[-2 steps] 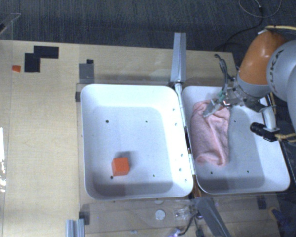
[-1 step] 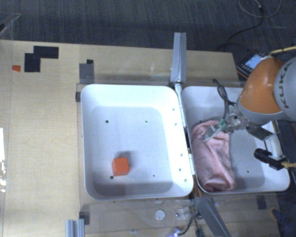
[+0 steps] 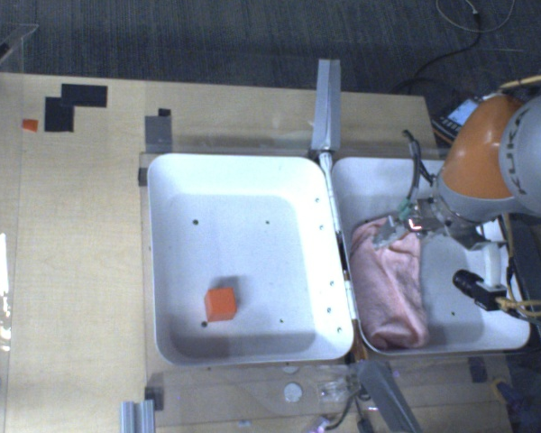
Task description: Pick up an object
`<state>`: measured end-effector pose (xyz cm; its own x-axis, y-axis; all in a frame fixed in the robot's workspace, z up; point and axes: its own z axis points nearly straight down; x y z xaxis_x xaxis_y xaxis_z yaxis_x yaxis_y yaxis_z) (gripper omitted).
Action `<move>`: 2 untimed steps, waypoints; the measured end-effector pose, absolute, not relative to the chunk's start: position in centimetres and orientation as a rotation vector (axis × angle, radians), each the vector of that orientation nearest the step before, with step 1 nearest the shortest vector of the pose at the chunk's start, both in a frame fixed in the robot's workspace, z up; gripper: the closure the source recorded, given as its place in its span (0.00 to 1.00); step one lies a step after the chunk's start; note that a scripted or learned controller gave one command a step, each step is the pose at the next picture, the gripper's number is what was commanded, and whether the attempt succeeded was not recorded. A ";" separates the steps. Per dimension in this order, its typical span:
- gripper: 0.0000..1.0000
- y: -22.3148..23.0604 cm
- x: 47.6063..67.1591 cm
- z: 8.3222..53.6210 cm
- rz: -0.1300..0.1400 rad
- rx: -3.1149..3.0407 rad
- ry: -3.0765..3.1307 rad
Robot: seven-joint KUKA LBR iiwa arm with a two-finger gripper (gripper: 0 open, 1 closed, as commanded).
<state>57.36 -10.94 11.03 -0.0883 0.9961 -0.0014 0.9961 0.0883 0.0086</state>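
A pink towel lies bunched along the left side of the right bin. My gripper is low over the towel's far end, at or just above the cloth, and the arm's grey and orange wrist comes in from the right. An orange block sits alone in the left bin, near its front left corner and far from the gripper.
A grey metal post stands behind the wall between the two bins. Black flat shapes and a small orange square lie on the bench at the far left.
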 end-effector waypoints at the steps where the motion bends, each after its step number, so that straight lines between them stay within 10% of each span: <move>1: 0.00 -11.7 54.3 9.1 0.018 2.045 2.364; 2: 1.00 -11.6 54.8 10.5 0.029 2.035 2.361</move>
<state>54.76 -11.57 10.48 -0.1472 0.9891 -0.0065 0.9886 0.1474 0.0302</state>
